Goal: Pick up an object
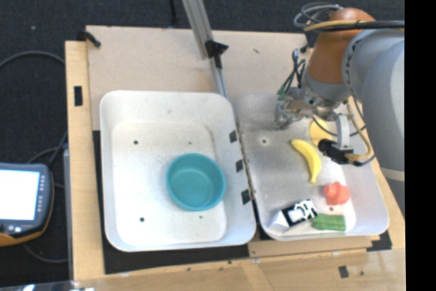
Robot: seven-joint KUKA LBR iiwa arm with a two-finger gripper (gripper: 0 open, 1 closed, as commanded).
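In the right bin (269,174) lie a yellow banana (308,157), a small red object (335,193), a green object (330,222) and a black-and-white object (297,212). My gripper (282,115) hangs over the bin's back left part, above bare floor. It is a short way up and left of the banana and touches none of the objects. The grey arm with its orange band (334,51) covers the bin's back right corner. A patch of yellow (319,129) shows under the wrist cables.
The left bin (136,146) holds a teal bowl (195,180) near its middle. A slanted metal rail (194,7) crosses the bench behind the bins. A handheld screen (20,197) lies off the bench at the left.
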